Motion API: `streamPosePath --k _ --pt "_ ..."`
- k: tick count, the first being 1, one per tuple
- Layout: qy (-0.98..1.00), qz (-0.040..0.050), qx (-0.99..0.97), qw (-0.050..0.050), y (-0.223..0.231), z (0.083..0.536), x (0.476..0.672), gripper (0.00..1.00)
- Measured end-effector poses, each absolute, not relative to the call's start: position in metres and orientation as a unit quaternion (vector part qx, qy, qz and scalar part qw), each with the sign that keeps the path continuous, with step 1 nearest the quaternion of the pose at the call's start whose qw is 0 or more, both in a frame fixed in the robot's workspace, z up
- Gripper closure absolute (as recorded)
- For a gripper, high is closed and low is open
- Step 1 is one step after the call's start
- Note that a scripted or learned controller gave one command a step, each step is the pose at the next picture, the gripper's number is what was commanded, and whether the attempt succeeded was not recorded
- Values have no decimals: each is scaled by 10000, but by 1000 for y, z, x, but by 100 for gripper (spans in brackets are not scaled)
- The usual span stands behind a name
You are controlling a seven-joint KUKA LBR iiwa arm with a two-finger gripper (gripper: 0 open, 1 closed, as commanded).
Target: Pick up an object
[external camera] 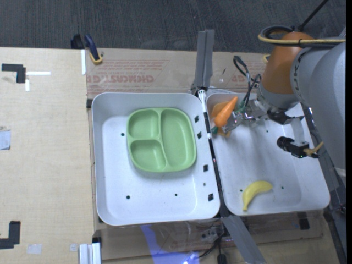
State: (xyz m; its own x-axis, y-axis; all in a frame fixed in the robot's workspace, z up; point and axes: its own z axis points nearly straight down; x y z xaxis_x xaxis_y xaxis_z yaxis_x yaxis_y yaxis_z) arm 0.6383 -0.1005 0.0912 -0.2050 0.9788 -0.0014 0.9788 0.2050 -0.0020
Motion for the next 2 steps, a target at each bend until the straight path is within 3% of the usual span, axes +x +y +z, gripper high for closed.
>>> streamPosePath --k 1,2 --pt "-7636 12 -6457 -3 -103 92 608 0" --pt "-7538 90 -6569 117 -101 89 647 0"
